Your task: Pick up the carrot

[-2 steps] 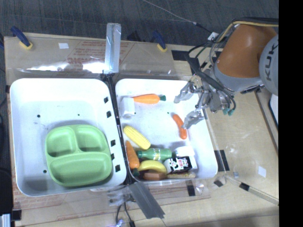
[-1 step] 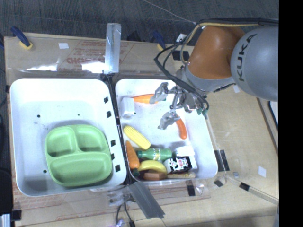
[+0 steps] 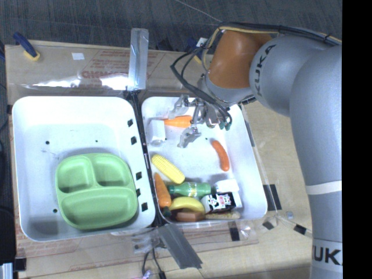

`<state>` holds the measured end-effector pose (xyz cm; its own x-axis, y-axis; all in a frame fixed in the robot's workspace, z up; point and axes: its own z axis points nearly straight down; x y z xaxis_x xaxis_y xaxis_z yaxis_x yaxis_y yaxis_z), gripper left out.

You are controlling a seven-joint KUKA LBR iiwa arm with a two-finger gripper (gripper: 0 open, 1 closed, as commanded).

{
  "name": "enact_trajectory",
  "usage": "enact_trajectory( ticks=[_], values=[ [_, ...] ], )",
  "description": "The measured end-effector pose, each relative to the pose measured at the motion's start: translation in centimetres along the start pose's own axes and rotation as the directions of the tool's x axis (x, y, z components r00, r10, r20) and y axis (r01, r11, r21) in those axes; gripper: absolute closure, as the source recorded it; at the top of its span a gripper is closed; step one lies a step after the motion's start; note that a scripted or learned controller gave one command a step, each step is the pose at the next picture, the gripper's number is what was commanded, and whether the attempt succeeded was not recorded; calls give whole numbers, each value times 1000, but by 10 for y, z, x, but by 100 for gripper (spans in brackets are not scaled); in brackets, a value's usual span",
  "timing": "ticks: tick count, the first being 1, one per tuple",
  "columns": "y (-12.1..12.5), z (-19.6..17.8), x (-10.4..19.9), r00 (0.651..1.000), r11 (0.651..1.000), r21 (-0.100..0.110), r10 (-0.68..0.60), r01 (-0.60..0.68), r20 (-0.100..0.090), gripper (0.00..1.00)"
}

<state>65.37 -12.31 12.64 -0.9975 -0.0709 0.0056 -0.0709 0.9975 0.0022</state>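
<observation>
arm [image 3: 290,68]: grey with orange band, comes in from the right, wrist over the top of the right bin
gripper [image 3: 195,127]: down in upper part of right bin [image 3: 256,173], metal fingers [image 3: 189,137] right next to the carrot's right end; spread or pinched, cannot tell, too cluttered
carrot [image 3: 178,121]: upper left of right bin, lying roughly level, orange, just beside a white block [image 3: 157,130]; looks to touch the gripper, not clearly between the fingers
sausage [image 3: 220,154]: right of centre in the same bin, apart from the gripper
corn [image 3: 167,168]: left-centre, tilted
bottom cluster: second orange piece [image 3: 162,190] by the left wall, green bottle [image 3: 189,189], banana [image 3: 187,204], black-and-white carton [image 3: 221,200], all packed close
left bin [image 3: 35,115]: holds green divided tray [image 3: 96,189] in its lower part
</observation>
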Motion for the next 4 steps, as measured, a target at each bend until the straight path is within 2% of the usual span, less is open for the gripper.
enact_trajectory(
  ticks=[1,2,3,4],
  values=[
    [23,34,16,1000,1000,2,-13,13,7,0],
    [17,19,13,1000,1000,14,-15,14,18,100],
    [94,-72,20,998,998,4,-57,57,19,100],
    [208,-65,36,999,999,-1,-34,34,5,100]
  ],
)
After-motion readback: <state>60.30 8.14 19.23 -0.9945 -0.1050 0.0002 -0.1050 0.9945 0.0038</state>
